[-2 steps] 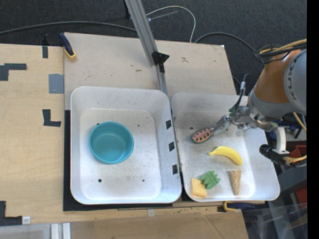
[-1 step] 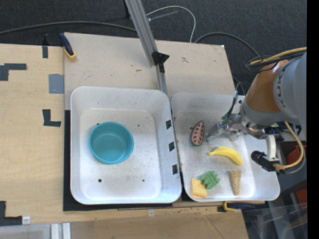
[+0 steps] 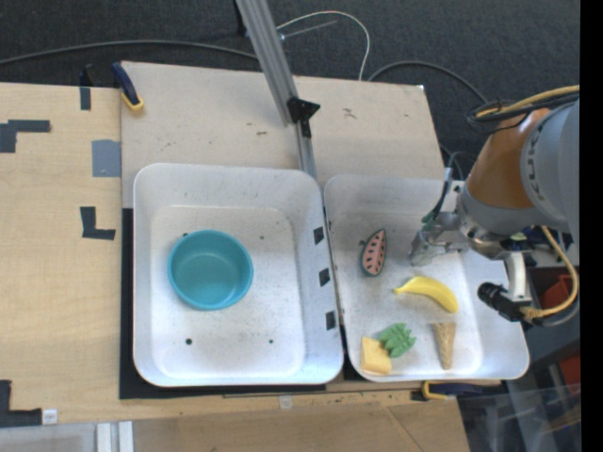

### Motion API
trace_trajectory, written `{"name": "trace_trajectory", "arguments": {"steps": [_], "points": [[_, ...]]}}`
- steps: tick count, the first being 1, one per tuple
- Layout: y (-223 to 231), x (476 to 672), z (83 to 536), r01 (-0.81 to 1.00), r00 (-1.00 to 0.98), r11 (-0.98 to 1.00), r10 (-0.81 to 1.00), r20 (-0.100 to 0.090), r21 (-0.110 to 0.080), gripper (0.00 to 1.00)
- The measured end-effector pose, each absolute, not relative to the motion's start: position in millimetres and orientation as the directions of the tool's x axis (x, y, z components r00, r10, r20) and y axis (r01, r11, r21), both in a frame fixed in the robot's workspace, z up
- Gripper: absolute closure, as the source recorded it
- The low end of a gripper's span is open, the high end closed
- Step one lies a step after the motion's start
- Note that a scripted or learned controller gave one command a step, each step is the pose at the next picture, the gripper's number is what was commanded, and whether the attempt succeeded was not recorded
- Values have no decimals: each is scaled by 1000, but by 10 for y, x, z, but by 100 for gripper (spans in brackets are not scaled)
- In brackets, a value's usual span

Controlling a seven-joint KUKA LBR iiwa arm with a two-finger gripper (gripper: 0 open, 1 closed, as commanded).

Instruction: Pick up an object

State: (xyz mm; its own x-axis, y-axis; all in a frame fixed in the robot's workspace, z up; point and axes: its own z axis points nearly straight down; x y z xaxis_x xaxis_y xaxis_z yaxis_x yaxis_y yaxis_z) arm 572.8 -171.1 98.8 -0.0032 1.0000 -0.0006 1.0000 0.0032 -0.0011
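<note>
Reaching in from the right, the arm [image 3: 528,172] brings its gripper [image 3: 426,245] low over the right bin [image 3: 391,191], just above the banana [image 3: 429,292] and to the right of the watermelon slice [image 3: 374,251]; whether it is open or closed cannot be told, and nothing is seen held. Near the bin's front edge lie a yellow block [image 3: 375,357], a green toy [image 3: 399,338] and a cone [image 3: 444,343]. A teal bowl [image 3: 210,269] sits in the left bin [image 3: 226,182].

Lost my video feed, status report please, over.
Gripper low in right bin, nothing seen held. Banana just below it, watermelon slice to its left. Path to banana unobstructed.
</note>
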Motion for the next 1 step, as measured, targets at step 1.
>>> {"name": "trace_trajectory", "arguments": {"steps": [1], "points": [[-1703, 5767, 1619, 1000, -2, 2, 1000, -2, 5, 100]]}}
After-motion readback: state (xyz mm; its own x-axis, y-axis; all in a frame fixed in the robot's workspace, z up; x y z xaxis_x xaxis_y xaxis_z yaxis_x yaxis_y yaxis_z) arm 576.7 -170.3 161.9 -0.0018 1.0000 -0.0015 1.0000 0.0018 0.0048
